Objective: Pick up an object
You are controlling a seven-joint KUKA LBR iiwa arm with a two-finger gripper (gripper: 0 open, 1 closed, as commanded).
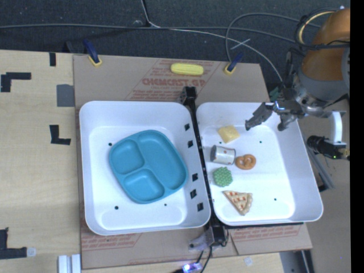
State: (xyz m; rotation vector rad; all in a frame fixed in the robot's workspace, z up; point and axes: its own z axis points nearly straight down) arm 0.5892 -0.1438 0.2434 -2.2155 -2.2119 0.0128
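In the right bin (301, 206) the small toy foods lie loose and close to its left wall, probably scattered there so that the arm can choose any one. Nearest is the pizza slice (238, 201), flat on the floor; just behind it sits the green broccoli piece (222, 177). Further back, the silver can (223, 154) lies on its side, with the pretzel (245, 162) just to its right, and the yellow cheese block (229, 133) is a little beyond the can. The left bin (91, 169) holds a blue divided tray (148, 165), flat, perhaps a place for sorted items. The gripper (270, 118) hovers above the far right part of the right bin, its two fingers spread wide and with nothing between them, near the cheese but apart from it. On the cardboard (114, 78) behind the bins, red printed letters are partly readable, something like "CHEMCAST", and a yellow corn cob (186, 69) rests there.
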